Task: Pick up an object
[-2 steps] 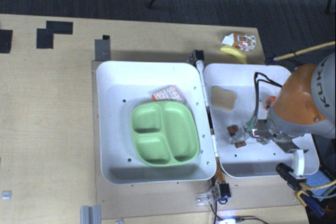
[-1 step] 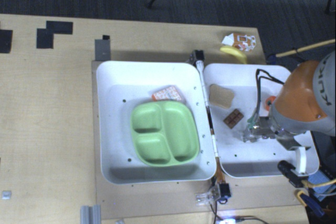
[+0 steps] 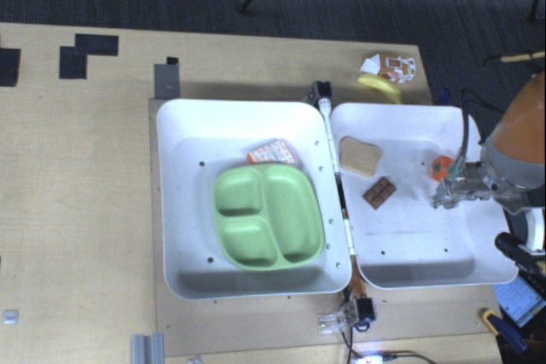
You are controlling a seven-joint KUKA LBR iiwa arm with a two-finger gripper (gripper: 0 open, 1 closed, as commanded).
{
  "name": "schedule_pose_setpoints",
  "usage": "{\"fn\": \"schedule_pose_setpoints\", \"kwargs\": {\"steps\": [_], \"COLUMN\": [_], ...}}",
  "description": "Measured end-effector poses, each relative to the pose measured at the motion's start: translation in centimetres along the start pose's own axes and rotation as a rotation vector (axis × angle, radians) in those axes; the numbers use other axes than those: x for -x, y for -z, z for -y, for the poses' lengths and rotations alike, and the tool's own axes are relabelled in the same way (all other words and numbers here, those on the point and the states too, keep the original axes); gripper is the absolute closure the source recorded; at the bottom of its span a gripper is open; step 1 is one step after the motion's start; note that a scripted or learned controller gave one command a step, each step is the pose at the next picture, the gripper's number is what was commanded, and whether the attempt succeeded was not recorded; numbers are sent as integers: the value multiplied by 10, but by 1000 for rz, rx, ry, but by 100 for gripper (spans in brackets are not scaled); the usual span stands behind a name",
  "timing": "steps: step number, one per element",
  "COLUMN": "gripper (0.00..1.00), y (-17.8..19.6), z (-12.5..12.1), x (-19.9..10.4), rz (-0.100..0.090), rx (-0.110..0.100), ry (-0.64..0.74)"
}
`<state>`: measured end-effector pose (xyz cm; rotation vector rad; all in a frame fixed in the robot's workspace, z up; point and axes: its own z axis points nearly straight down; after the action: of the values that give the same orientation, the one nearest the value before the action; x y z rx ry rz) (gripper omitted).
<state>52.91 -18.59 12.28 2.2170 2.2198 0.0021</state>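
My gripper [image 3: 447, 193] hangs low over the right side of the right bin [image 3: 409, 264], at the end of the grey arm with the orange band [image 3: 522, 128]. A small orange-red object [image 3: 441, 167] lies just above the gripper in the view, very close to it. To the left in the same bin lie a brown chocolate-like block [image 3: 380, 193] and a tan slice-shaped piece [image 3: 360, 156]. The left bin [image 3: 183, 183] holds a green divided plate [image 3: 267, 215] and a red-and-white packet [image 3: 272, 153] at the plate's far edge.
Outside the bins, at the bench's back right, lie a yellow banana-like item [image 3: 378, 84] and a small printed packet [image 3: 392, 66]. A clamp and cables [image 3: 358, 313] sit at the front between the bins. Black markers [image 3: 85, 54] dot the bench's far left.
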Motion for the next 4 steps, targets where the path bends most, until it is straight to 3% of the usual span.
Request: {"fn": "schedule_pose_setpoints", "kwargs": {"steps": [1, 2, 3, 4], "gripper": [100, 100, 0, 0], "y": [8, 21, 21, -18], "z": [-33, -58, -59, -93], "x": [-74, 7, 6, -24], "rz": [-3, 0, -1, -1], "rx": [-1, 0, -1, -1], "ry": [4, 2, 3, 3]}}
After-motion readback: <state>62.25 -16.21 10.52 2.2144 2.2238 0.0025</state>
